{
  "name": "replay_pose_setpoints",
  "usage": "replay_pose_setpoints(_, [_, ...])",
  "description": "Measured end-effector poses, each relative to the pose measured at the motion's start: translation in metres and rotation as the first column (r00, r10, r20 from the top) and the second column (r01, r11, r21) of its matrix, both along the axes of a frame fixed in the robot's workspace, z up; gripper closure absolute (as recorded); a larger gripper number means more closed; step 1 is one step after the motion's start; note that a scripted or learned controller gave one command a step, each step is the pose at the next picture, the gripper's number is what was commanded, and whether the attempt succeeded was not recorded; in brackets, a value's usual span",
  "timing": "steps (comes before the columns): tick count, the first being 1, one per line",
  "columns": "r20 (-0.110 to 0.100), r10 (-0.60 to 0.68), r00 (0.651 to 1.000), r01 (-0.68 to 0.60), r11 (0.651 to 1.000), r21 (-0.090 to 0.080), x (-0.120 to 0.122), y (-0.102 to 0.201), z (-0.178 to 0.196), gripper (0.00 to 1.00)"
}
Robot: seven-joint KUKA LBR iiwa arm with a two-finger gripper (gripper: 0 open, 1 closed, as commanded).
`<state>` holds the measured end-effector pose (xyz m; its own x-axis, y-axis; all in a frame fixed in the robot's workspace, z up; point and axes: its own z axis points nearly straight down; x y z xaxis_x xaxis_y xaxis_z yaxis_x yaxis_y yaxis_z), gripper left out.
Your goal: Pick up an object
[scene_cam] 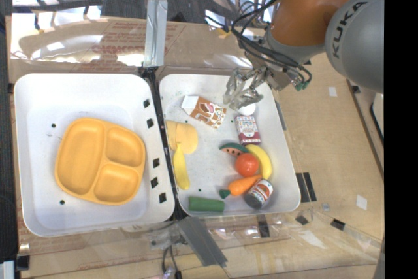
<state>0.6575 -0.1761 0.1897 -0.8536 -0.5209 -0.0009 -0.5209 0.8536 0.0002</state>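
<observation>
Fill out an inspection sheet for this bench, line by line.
Surface: two white bins side by side, left bin and right bin, on cardboard.
Job's things: right bin holds carton, red box, banana, tomato, carrot, can, watermelon slice, green piece, yellow scoop.
Clutter: yellow tray in left bin.
Gripper: gripper above right bin's far edge, holding nothing.
Cables: black cables looped at wrist.
Surroundings: grey tape, dark floor.

toy foods (247,165) scattered, right bin (215,170)
</observation>
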Motion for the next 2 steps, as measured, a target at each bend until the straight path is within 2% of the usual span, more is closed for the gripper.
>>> replay_pose_setpoints(1, [-0.003,0.291,0.957,-0.291,0.957,0.002,-0.004,-0.032,-0.026,1.00])
replay_pose_setpoints(2, [0.000,0.744,0.668,-0.744,0.668,0.002,-0.016,-0.029,-0.039,1.00])
